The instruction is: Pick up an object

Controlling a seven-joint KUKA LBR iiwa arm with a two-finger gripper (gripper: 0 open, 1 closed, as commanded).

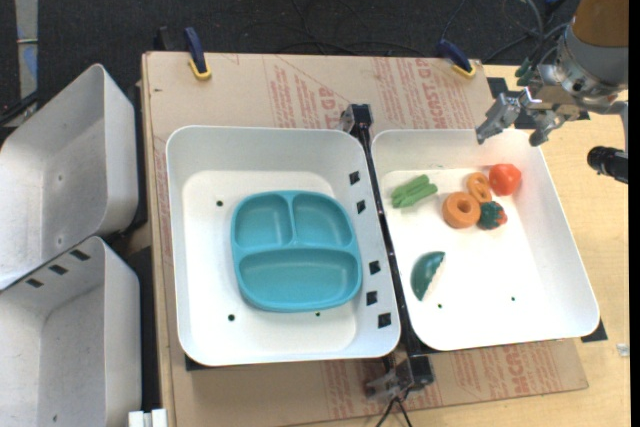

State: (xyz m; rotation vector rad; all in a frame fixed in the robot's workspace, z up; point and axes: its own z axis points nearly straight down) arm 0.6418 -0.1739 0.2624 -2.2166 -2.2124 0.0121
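The right bin [560, 245] holds several toy foods. A green bean pod [413, 191] lies near its left side. An orange ring [461, 210] sits in the middle, with a smaller orange piece [479, 185] behind it. A red tomato [505, 178] and a dark green piece [491, 215] lie to the ring's right. A teal leaf-shaped piece [426, 272] lies lower down. My gripper [518, 126] hangs above the bin's far right edge, behind the tomato, its fingers spread open with nothing between them.
The left bin [200, 215] holds a teal divided plate [296, 250]. A black divider [375, 215] with clips runs between the bins. Two white tubs [60, 175] stand off the bench's left side. Yellow clamps [198, 55] hold the board's far edge.
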